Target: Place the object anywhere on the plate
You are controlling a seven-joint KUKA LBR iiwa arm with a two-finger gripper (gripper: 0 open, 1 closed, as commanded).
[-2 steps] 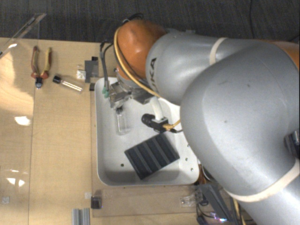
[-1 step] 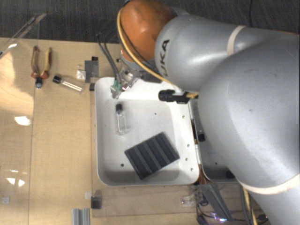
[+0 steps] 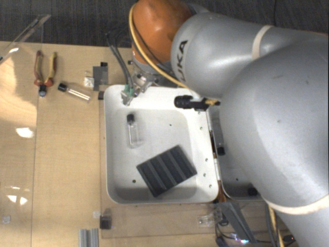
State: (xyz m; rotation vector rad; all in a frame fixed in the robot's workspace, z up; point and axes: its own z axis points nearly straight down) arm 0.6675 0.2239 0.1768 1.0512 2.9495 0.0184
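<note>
A clear vial with a black cap [image 3: 132, 130] lies in the upper left part of the left white bin [image 3: 115, 184], cap towards the back. Flat on the bin floor near its front lies a black ribbed plate [image 3: 166, 170], turned at an angle and apart from the vial. My gripper [image 3: 127, 93] hangs over the bin's back left corner, a little behind the vial's cap. I see nothing held in it. The grey arm with its orange band [image 3: 154, 19] reaches in from the right.
On the wooden bench left of the bin lie red-handled pliers [image 3: 45, 70], a second clear vial [image 3: 75, 91] and a small dark block [image 3: 101, 75]. The arm covers most of the right bin [image 3: 234, 192]. A black stub [image 3: 189, 103] juts out by the left bin's back right.
</note>
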